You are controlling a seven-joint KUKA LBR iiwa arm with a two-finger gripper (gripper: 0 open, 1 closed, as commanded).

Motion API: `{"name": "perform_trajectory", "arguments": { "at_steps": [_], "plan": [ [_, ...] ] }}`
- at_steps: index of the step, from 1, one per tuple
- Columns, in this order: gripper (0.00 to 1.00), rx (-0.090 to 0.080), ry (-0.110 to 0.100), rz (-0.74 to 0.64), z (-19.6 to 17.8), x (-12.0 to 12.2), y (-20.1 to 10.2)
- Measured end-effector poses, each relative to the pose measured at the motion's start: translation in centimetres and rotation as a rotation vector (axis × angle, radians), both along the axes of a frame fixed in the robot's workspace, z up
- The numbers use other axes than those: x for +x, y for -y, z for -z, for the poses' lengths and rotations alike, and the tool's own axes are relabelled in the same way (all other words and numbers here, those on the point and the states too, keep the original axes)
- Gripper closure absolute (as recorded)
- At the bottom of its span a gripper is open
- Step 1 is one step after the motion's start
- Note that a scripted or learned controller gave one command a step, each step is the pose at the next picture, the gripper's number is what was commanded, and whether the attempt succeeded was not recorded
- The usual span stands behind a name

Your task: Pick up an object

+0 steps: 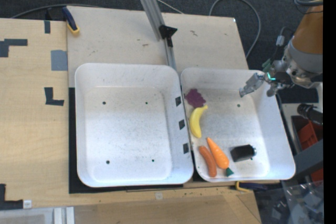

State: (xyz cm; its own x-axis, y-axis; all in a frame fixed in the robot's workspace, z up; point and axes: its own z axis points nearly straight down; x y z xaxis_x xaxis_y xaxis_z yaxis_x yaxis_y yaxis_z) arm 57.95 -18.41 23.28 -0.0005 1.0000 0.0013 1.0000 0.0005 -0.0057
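Hovering over the right bin's (pixel 273 113) upper right edge, the claw (pixel 258 84) is holding nothing, fingers apart. Lying left and below it: purple grapes (pixel 195 96), banana (pixel 197 120), two carrots (pixel 214 157), black block (pixel 243 152).

- A purple piece (pixel 195 97), perhaps toy grapes though too small to tell, lies in the right bin (pixel 275 128) near its left wall.
- A yellow banana (pixel 196 120) lies just below it, curved, lengthwise.
- Two orange carrots lie side by side, slanted: one (pixel 217 152) with a green end, the other (pixel 208 161) to its left.
- A black block (pixel 243 152) sits just right of the carrots.
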Motion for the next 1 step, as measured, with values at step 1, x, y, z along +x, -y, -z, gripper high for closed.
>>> {"name": "perform_trajectory", "arguments": {
  "at_steps": [1],
  "plan": [
    [0.00, -0.001, 0.004, -0.002, -0.28, 0.10, -0.01]
  ]
}}
